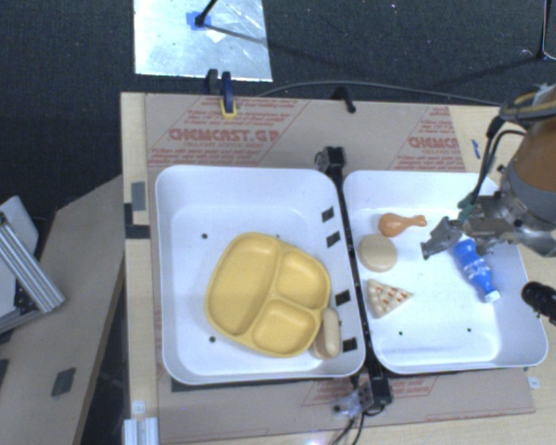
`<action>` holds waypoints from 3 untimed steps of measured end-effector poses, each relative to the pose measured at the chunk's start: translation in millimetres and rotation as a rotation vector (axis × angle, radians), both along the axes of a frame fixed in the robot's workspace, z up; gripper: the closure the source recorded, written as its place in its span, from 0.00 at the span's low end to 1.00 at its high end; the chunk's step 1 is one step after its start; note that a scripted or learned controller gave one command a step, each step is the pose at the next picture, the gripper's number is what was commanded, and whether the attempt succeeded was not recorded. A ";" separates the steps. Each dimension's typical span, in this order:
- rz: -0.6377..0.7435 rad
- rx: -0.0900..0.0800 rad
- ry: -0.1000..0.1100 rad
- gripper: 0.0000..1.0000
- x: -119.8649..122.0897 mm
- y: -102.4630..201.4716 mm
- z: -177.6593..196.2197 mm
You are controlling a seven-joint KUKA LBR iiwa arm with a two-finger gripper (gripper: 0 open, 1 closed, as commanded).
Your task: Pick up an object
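Observation:
The right bin [445, 355] holds a blue bottle [475, 270] lying on its side near the right wall. It also holds an orange-brown drumstick [400, 222], a round beige bun [378, 252] and a pizza slice [387, 297]. My gripper [442, 240] hangs over this bin, just left of the bottle's upper end and right of the drumstick. Nothing visibly sits in it. The arm's grey wrist with its orange band covers the bin's upper right corner.
The left bin [195, 202] carries a yellow divided plate [267, 292] and a beige oblong food piece [329, 332] against the divider. A black divider with clips [345, 248] runs between the bins. A black part [549, 302] sticks out at the right bin's edge.

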State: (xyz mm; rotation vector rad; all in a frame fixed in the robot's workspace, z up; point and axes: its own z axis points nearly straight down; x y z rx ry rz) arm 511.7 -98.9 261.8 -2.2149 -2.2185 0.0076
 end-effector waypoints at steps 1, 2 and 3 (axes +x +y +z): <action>0.002 -0.002 -0.011 0.00 2.0 0.1 5.0; -0.001 -0.001 -0.006 0.00 2.3 -0.9 -36.5; 0.000 0.000 -0.005 0.00 -6.9 2.4 -92.7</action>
